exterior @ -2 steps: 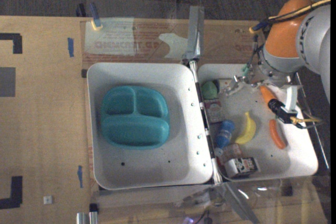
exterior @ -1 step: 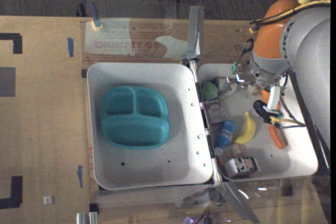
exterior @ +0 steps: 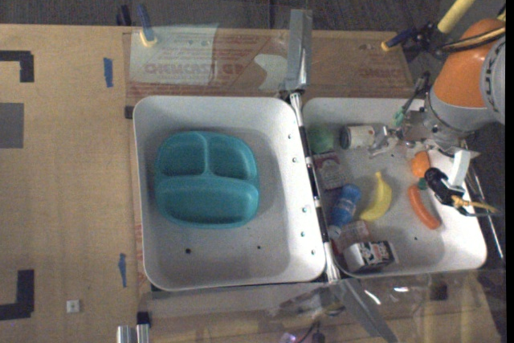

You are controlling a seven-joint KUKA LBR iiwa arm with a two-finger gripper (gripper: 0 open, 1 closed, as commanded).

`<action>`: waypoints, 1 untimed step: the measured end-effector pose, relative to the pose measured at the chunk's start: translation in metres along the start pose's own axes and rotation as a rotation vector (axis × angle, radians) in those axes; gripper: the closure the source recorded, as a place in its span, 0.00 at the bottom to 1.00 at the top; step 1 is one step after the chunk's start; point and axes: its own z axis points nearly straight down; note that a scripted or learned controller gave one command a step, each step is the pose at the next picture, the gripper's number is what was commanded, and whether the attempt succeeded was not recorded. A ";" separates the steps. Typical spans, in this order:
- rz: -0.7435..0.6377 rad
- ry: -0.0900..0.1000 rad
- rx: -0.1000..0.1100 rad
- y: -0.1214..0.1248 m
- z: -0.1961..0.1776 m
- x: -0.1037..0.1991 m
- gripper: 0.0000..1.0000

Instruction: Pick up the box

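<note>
Hovering gripper (exterior: 391, 138) over right bin (exterior: 474, 249); grip state unclear; box (exterior: 370, 255) at near edge.

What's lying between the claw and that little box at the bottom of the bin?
In the camera view, a banana lies between the claw and the box.

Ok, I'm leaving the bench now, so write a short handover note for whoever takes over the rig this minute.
Gripper: over the upper part of the right bin, nothing seen between its fingers; whether open or shut cannot be told.
Box: small black and white carton, lying near the right bin's front edge, apart from the gripper.
Also in the right bin: banana, blue bottle, carrot, can, green item.
Left bin: teal divided plate.
Done: nothing.
Left: reach the box, grip, lift.
</note>
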 end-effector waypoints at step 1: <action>0.232 -0.034 0.067 0.029 0.005 0.026 0.00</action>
